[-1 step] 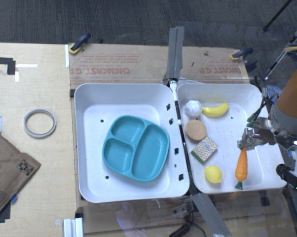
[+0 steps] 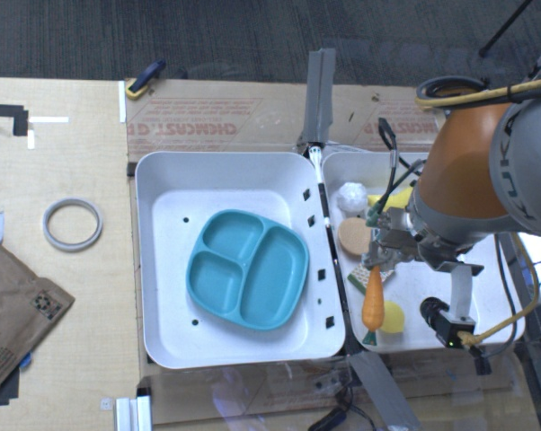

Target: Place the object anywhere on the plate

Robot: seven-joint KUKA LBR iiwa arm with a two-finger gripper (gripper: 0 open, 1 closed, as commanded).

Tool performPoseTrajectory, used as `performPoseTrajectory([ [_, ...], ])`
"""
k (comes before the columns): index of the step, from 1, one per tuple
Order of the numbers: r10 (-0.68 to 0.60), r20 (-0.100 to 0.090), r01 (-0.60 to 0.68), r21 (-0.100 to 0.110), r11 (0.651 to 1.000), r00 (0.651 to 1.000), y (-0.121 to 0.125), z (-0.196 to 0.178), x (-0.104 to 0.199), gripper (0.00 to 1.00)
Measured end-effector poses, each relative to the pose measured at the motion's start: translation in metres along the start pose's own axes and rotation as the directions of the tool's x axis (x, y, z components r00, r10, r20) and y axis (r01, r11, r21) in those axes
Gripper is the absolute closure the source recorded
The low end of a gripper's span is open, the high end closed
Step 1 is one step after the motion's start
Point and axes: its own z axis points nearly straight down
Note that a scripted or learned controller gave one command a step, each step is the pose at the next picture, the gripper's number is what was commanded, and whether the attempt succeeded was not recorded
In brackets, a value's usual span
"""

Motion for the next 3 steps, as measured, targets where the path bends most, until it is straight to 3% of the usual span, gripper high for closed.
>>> performPoseTrajectory([
  [1, -0.126, 0.001, 0.126, 0.004, 0.992, 0.992, 0.017, 0.027, 0.058, 1.00],
  [2, -0.138, 0.002, 0.138, 0.002, 0.990, 0.990, 0.079, -0.009, 0.130, 1.00],
  [3, -0.138, 0.002, 0.138, 0.003, 0.990, 0.990, 0.079, -0.009, 0.130, 0.00],
])
